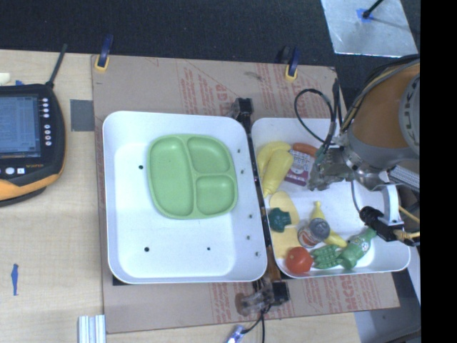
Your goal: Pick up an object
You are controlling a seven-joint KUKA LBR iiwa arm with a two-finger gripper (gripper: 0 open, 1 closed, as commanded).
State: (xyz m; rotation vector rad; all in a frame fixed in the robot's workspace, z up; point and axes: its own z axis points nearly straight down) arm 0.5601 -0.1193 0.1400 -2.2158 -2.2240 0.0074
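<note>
The right white bin (400, 264) holds several small items. A yellow banana-shaped toy (274, 164) lies by its left wall, with a maroon and white packet (300, 167) and an orange piece (305, 148) beside it. Lower down are a dark green piece (278, 219) on a yellow shape, a small can (317, 231), a red tomato (299, 261), a knobbly green toy (327, 257) and a green bottle (358, 244). My gripper (323, 176) hangs over the upper middle of this bin, just right of the packet. Nothing shows between its tips.
The left white bin (121, 191) bears a green divided plate (191, 175). A teach pendant (25, 138) rests on the bench at far left. Black cables (314, 109) loop above the right bin. Clamps hold the cardboard at the back edge.
</note>
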